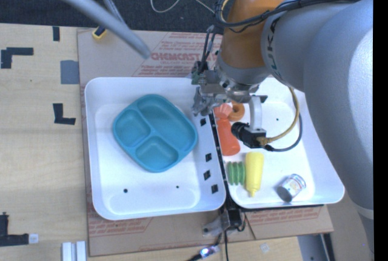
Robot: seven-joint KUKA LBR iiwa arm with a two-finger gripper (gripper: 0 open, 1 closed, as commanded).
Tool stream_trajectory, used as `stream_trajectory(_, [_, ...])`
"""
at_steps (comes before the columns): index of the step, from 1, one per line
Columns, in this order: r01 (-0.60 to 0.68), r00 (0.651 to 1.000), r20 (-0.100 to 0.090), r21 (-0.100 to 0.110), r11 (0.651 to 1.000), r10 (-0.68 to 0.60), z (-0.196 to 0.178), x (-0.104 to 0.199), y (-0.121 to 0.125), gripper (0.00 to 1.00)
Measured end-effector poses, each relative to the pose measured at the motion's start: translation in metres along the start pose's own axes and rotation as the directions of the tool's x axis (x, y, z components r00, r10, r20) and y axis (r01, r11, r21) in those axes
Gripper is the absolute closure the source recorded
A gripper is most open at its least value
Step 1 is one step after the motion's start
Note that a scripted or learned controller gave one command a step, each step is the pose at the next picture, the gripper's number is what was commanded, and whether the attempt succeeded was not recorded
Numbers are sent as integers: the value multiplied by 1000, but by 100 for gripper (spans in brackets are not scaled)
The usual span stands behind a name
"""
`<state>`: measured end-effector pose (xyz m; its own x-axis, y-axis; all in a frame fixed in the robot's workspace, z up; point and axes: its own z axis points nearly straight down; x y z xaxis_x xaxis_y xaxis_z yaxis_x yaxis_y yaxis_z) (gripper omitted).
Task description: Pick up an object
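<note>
1. Grey and bulky, the arm (327,42) comes in from the right and covers much of the right bin (315,184); its orange band (248,14) sits above the wrist, over the far end of the ridge where the two bins meet.
2. White and shallow, the left bin (106,193) holds a teal divided plate (154,131), lying flat and turned at a slant, well clear of the gripper.
3. Below the wrist, the gripper (219,102) hangs over the far left corner of the right bin, just beside the divider; whether it is spread or closed cannot be told, since the wrist body hides it from above.
4. An orange carrot-like toy (228,135) lies in the right bin along the divider, its near end pointing toward the front; its far end sits right under the gripper, though contact cannot be judged.
5. A yellow corn toy with green husk (251,172) lies just in front of the orange toy.
6. A small silver can (291,187) rests on its side near the front right corner, well apart from the gripper.
</note>
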<state>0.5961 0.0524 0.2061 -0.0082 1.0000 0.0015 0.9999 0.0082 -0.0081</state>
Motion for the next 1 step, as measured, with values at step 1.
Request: stream_trajectory(1, [-2, 1000, 1, -1, 1000, 2, -7, 42, -13, 100])
